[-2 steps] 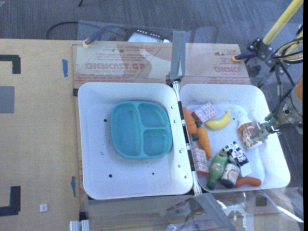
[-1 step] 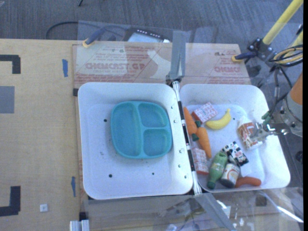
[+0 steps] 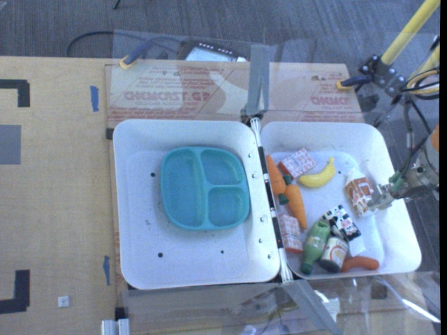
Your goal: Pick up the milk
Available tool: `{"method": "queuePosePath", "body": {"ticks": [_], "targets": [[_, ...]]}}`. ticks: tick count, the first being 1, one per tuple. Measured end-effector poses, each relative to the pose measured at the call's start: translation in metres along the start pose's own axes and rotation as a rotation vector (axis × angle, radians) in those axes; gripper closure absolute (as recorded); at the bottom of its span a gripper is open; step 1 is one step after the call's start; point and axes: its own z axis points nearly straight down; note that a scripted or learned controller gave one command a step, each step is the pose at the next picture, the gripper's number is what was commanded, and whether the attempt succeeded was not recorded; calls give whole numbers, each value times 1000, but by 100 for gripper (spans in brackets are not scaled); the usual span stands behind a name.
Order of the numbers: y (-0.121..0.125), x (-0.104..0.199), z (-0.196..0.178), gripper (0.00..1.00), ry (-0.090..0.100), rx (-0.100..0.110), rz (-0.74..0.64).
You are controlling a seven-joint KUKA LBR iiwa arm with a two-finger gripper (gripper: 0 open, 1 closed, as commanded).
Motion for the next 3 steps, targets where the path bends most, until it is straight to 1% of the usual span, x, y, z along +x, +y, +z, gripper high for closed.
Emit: {"method": "queuePosePath", "body": {"ticks": [1, 3], "targets": [[-1, 14, -29, 100, -2, -2, 25], [0, 13, -44, 100, -1, 5, 25]]}}
